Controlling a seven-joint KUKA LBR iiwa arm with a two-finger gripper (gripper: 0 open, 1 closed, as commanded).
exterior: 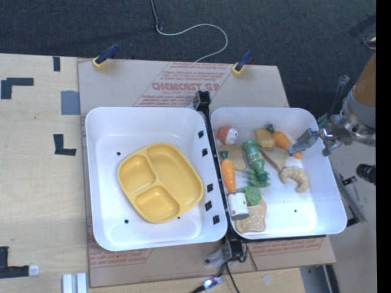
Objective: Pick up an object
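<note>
Looking down from the fixed camera view, the bench carries two shallow white bins: the left bin [98,163] in the middle of the frame holds a yellow divided plate [160,181], and the right bin [324,206] at centre right holds a scatter of toy food. The gripper [303,142] reaches in from the right edge of the frame and hangs over the upper right part of that right bin, its dark tip near an orange carrot-like piece [281,140] and a yellowish piece [265,138] just beside it. Whether its fingers are spread or closed cannot be told from this slanted angle, and nothing can be seen caught between them, so no grasp is claimed. Other candidates lie below and to the left: a pale croissant [295,177], a green bottle [253,157], a second carrot [228,176] along the bin's left wall, a small can [237,205] and a cracker-like slab [252,217] at the lower left of that bin, and a red and white piece [227,135] near its upper left. By my reading the task is at the approach stage, with the tool poised above the cluster and no object lifted. The next move probably calls for a straight descent onto one piece, most likely the nearby orange one, with the tip centred on it so that neighbours touching it are not dragged along, followed by a close and a clean lift.
</note>
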